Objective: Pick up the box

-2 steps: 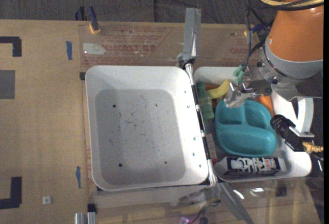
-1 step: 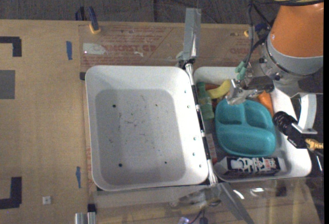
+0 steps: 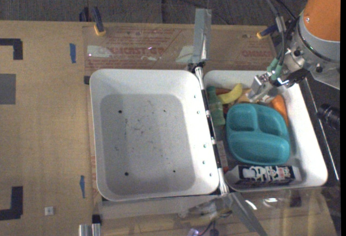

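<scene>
Along the near edge of the right bin (image 3: 318, 170) lies the box (image 3: 268, 174), a long, flat carton with dark printed sides and a white label panel, resting against the bin's front wall. Just behind it sits a teal plastic tray (image 3: 257, 133), smooth, rounded at the corners and moulded into compartments, filling most of the bin's middle. At the far edge a curved yellow piece (image 3: 232, 93) and a green block (image 3: 217, 112) lie near the left wall, and an orange object (image 3: 279, 106) peeks out beside the tray. The gripper (image 3: 261, 89) hangs over the far part of this bin, well apart from the box; whether its fingers are parted or closed cannot be told. The left bin (image 3: 148, 80) is shallow, white and speckled with dark flecks.
</scene>
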Robot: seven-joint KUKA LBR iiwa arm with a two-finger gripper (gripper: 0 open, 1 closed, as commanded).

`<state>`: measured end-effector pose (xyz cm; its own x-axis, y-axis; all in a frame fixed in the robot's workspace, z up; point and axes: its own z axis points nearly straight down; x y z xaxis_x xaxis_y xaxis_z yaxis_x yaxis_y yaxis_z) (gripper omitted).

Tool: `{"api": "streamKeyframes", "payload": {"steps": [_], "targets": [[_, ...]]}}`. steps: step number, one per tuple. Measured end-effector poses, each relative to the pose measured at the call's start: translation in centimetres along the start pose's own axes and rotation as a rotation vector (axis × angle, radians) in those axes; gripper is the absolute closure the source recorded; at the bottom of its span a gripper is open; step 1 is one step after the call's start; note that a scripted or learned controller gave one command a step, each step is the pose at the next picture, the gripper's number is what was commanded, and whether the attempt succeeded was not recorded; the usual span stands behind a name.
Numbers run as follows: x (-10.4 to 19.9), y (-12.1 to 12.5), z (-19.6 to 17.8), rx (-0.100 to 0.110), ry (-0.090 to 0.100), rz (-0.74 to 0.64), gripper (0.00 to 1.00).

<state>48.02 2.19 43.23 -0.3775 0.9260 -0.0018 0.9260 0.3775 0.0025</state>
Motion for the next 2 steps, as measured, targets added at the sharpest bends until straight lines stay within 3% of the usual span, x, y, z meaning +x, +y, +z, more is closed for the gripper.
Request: {"api": "streamKeyframes", "payload": {"steps": [1,2], "targets": [[14.4,5.7,3.3,0.003,0.002,-0.121,1.0],[14.4,5.9,2.3,0.0,0.002,-0.123,1.0]]}}
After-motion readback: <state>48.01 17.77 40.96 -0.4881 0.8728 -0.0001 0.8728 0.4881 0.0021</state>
